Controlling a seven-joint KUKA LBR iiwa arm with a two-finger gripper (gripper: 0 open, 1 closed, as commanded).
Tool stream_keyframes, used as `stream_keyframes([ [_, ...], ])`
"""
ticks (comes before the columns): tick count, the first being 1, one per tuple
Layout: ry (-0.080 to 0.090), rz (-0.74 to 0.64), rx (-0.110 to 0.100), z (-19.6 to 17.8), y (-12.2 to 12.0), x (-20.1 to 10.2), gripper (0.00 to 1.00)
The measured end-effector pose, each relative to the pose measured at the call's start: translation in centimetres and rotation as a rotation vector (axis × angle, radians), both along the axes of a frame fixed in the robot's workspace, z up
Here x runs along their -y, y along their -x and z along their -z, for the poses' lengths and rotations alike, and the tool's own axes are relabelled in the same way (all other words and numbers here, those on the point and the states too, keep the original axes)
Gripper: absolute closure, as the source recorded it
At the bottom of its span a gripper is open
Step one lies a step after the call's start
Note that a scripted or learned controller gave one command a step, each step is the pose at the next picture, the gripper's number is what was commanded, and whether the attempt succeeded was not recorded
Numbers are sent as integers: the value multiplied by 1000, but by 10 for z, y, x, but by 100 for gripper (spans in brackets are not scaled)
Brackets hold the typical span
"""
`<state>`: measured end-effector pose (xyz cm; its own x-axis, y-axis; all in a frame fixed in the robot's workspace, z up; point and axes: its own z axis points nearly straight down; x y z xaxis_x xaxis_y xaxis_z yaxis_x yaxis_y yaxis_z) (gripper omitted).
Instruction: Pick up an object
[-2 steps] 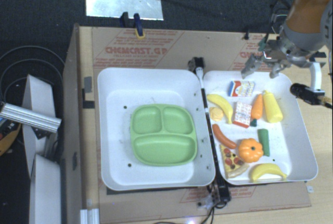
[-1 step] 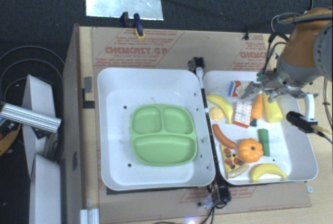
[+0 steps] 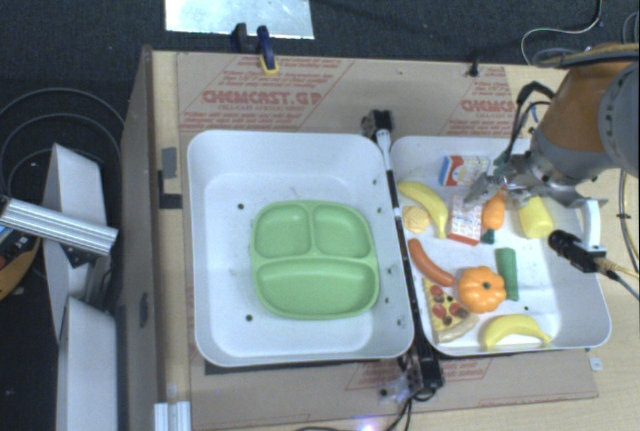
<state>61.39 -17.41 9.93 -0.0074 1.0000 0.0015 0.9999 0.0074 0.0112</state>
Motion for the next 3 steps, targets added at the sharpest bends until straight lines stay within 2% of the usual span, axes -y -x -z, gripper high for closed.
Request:
stream_keyframes([
  [1,10,5,11,7,10,-14,0],
  [2,6,4,13,-4,8,-15,100],
  [3,0,1,-10,-82,65,-60,100],
])
